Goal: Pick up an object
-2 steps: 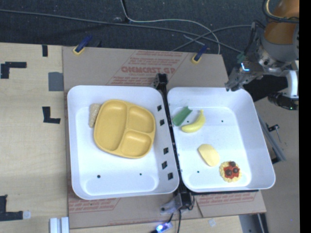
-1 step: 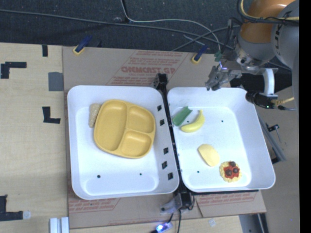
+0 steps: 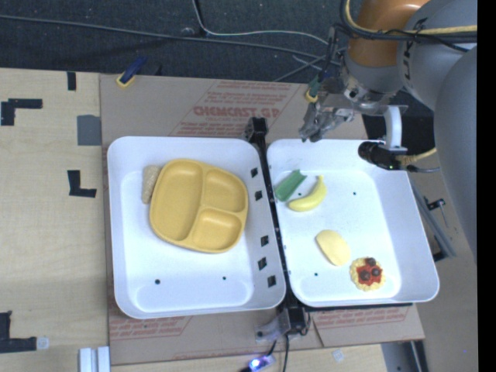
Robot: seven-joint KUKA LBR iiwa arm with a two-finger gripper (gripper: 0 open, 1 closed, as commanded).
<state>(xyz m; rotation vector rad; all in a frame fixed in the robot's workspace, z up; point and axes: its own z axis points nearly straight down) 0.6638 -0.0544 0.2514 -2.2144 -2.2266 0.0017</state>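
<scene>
In the right bin (image 3: 403,231), nearest the camera, a small tart topped with berries (image 3: 366,273) lay near the front edge with a pale yellow slice (image 3: 333,247) just beside it. Farther back, a banana (image 3: 308,195) touched a green piece (image 3: 290,185), while the left bin (image 3: 132,231) held a yellow divided plate (image 3: 198,205) over a tan item (image 3: 149,183). The pincer (image 3: 318,126) hung above the right bin's far rim, carrying nothing; whether it was open could not be told.

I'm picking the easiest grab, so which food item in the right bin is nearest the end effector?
The green piece, at the bin's upper left just below the end effector; the banana lies slightly farther.
</scene>
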